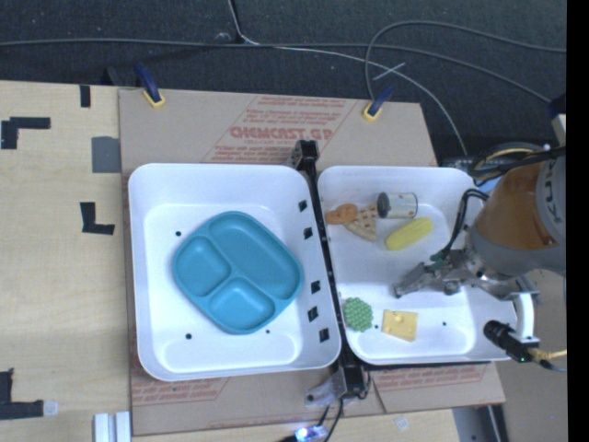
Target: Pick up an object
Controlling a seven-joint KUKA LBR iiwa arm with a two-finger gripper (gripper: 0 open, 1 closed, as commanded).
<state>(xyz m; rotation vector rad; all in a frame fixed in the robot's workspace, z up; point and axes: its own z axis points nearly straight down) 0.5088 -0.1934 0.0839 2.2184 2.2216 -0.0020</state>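
1. Right bin (460, 343): corn cob (408, 234), small can (397, 204) lying on its side, pizza slice (364, 222) with an orange piece (341, 214) touching it at the divider side, green ball (357, 314) and cheese wedge (399, 324) near the front wall.
2. Left bin (147, 339): blue divided tray (237, 271) only, flat in the middle.
3. Arm (520, 219) in from the right, orange band above the wrist, over the right bin's far side.
4. End effector (409, 284) low over bare bin floor, between corn cob and cheese wedge, touching neither.
5. Fingers: cannot tell whether spread or closed; tips blur into one dark shape. Nothing visible between them, so no hold on anything.
6. No pick target named; likely candidates are corn cob or cheese wedge, both near the tip.
7. Judgement: pick not yet made. Low slanted pose suits a reach into the bin's centre, away from walls.
8. Risk: cheese wedge lies flat, hard to pinch; corn cob rounded, could roll.
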